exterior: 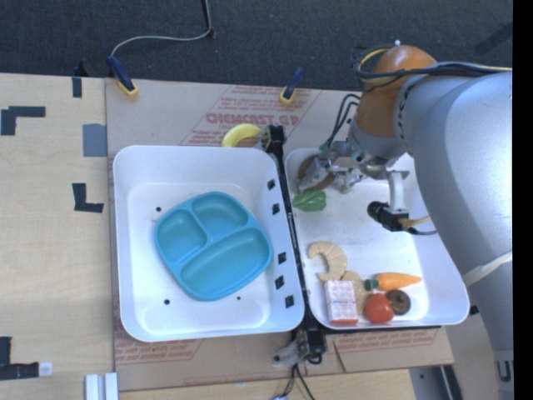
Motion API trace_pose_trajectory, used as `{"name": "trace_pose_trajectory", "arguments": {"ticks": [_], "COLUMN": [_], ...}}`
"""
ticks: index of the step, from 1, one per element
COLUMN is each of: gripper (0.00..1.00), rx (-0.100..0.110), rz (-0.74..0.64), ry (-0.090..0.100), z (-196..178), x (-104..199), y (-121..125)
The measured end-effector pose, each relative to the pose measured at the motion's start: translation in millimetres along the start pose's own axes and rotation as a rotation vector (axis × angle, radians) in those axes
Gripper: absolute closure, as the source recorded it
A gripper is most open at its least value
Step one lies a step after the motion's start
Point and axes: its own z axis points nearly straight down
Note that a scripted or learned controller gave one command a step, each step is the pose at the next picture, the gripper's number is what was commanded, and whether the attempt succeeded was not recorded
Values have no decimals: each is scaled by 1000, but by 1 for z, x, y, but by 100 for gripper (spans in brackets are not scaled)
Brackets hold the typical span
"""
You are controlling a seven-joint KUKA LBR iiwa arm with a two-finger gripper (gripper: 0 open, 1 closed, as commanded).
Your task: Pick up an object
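I see the arm (450,140) reaching into the right bin (441,307), its hand (333,173) low at the far corner over a brown piece (310,170) beside a green leaf (310,200). I'm judging this the grasp approach; whether anything is held I cannot tell, so next I'd confirm the grip before lifting.

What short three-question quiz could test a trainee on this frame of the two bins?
1. True or false: the blue divided plastic plate lies in the left white bin.
2. Which lies nearest the gripper: A) green leafy toy, B) red round tomato, C) orange carrot?
3. Fill in: the yellow banana lies on the ____ behind the bins.

Key: 1 true; 2 A; 3 cardboard.
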Motion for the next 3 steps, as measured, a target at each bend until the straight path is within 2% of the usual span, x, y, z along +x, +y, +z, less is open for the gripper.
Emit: {"name": "trace_pose_trajectory", "arguments": {"ticks": [3], "gripper": [0], "rx": [1], "rz": [-1], "ry": [-1], "z": [0], "x": [0], "y": [0]}}
